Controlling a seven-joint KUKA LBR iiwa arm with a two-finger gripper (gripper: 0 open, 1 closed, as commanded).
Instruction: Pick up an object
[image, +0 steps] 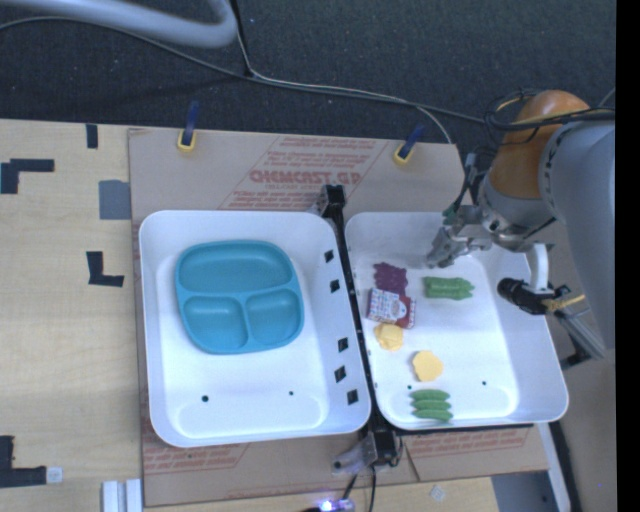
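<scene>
A pale wooden bench (60, 330) with black tape marks carries a printed cardboard sheet (290, 175), pinned at its far edge by two yellow clamps (187, 138). Beyond lies dark carpeted floor (400, 50), crossed by a thin black cable (330, 88).

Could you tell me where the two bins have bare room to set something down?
Left bin: a free strip along the near wall, below the blue tray. Right bin: bare floor toward its right wall, beside the yellow piece. It is crowded along the divider and under the gripper by the green pepper.
</scene>
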